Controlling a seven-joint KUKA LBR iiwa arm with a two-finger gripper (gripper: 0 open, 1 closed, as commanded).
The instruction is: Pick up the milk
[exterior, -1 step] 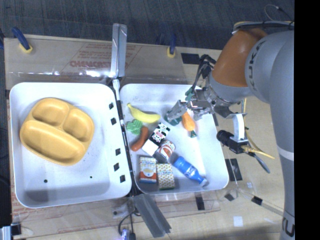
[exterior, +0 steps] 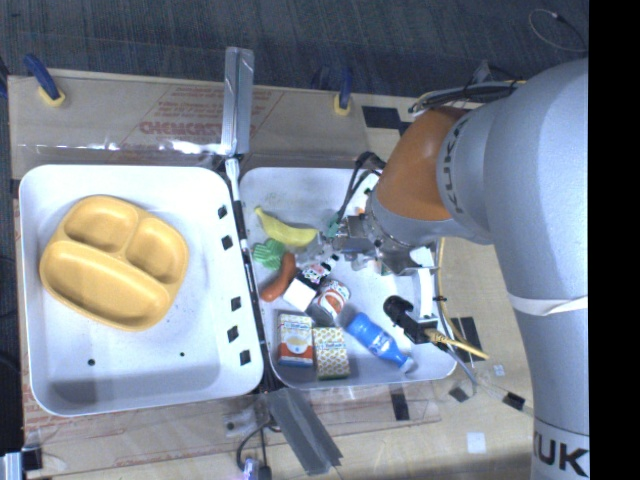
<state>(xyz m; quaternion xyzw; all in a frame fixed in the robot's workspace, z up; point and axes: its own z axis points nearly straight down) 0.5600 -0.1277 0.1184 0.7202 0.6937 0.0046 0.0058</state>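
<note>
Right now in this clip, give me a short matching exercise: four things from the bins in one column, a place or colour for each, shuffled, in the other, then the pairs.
Things:
1. yellow tray
2. banana
3. blue bottle
4. small carton

Descriptions:
A. at the right bin's near edge
B. lying slantwise, blue
C. in the left bin
D. yellow, toward the right bin's far side

Pairs: 1-C, 2-D, 3-B, 4-A

White letters "KU" read on the grey arm (exterior: 560,455) at the lower right of the frame. Red print on the cardboard sheet (exterior: 190,113) at upper centre is too faint to read. Package labels illegible.
</note>
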